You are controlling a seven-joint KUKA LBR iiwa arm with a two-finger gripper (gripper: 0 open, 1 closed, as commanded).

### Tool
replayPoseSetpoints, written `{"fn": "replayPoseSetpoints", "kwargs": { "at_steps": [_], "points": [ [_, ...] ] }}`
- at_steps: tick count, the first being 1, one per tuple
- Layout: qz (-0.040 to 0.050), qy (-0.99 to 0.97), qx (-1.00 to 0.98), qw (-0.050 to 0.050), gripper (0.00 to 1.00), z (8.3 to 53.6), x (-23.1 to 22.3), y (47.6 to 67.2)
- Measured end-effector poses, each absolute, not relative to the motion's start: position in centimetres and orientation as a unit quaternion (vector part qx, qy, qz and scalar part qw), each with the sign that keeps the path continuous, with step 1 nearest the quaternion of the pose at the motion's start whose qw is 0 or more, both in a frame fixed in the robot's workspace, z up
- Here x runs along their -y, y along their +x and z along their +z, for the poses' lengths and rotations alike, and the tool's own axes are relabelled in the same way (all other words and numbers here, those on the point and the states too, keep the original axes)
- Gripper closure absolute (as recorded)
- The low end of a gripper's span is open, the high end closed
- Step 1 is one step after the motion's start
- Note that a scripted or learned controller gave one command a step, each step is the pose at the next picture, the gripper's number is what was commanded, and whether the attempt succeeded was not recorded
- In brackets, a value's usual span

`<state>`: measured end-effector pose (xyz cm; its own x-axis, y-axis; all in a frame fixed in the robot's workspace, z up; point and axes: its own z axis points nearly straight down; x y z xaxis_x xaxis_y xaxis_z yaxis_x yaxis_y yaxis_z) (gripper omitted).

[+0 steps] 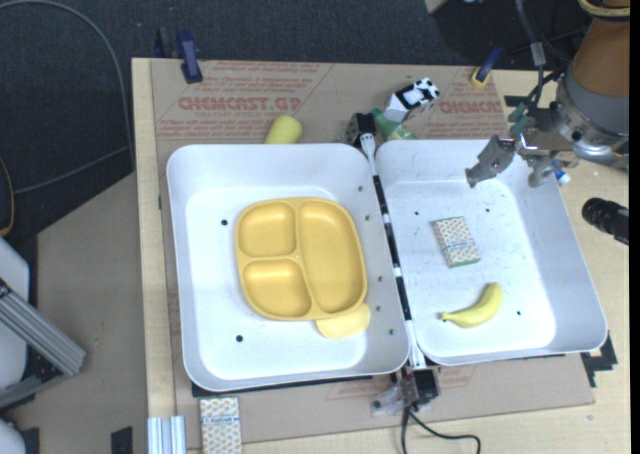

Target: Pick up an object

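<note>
The jaws (510,164) hang over the upper right part of the right bin (560,242), fingers spread apart with nothing between them. In that bin, a small patterned block (455,241) lies near the centre, below and left of the jaws and apart from them. A banana (475,307) lies lower in the same bin, near the front edge, farther from the jaws than the block. The left bin (200,192) holds a yellow divided plate (298,258) with a yellow piece (343,323) tucked at its lower edge. On the bench (150,142) behind the left bin sits a yellow item (284,129).
</note>
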<state>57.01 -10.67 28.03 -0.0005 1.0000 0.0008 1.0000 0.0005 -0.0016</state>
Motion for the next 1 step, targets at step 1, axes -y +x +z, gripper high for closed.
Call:
{"fn": "replayPoseSetpoints", "kwargs": {
  "at_steps": [1],
  "points": [
    [0.001, -0.707, 0.707, 0.002, 0.0, 11.82, 12.98, 56.59]
  ]
}}
